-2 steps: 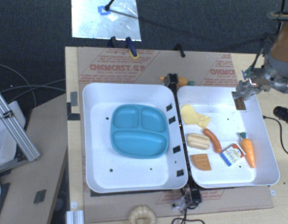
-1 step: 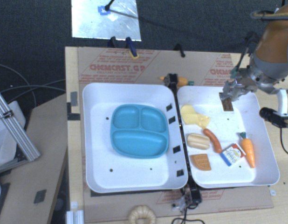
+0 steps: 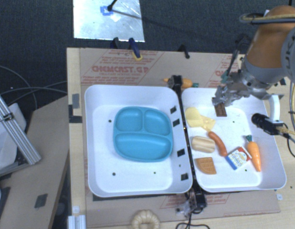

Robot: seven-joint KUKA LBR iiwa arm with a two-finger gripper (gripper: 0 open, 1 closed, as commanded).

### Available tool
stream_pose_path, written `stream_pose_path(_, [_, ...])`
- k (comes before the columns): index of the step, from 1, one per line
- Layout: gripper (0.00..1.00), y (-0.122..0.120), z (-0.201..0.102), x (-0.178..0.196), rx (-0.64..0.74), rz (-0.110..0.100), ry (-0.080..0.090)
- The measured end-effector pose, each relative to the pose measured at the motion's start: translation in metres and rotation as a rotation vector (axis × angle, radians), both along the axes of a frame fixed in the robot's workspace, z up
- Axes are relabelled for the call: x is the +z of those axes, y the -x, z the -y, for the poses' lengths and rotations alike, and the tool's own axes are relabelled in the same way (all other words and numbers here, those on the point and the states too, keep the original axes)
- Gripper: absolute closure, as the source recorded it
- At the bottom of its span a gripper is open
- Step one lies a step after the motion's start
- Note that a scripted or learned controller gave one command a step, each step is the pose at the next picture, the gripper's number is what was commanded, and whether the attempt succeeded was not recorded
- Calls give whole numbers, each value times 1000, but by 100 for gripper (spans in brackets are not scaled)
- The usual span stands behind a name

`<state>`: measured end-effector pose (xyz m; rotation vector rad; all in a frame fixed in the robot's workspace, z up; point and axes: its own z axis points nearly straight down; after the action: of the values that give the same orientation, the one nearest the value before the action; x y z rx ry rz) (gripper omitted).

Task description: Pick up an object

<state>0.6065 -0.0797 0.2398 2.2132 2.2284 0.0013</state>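
Right bin (image 3: 269,175): I see gripper (image 3: 220,109) near its far rim, fingers possibly clamped on brown piece (image 3: 221,110); cannot tell.

Robotics lab bench. Evidence: grey-and-orange industrial arm (image 3: 274,46) over two white bins (image 3: 133,97) set on a clamped board (image 3: 123,66), aluminium framing (image 3: 14,137) at left, loose cables (image 3: 23,87) on dark carpet. Toy food (image 3: 219,144) and a blue divided plate (image 3: 142,133) serve as test pieces.

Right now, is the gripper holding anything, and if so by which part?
It cannot be told. The gripper sits low over the right bin with a small brown piece at its tip, but a grip isn't visible.
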Motion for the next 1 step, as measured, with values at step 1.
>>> stream_pose_path(1, [100, 12, -45, -25, -1, 0, 0])
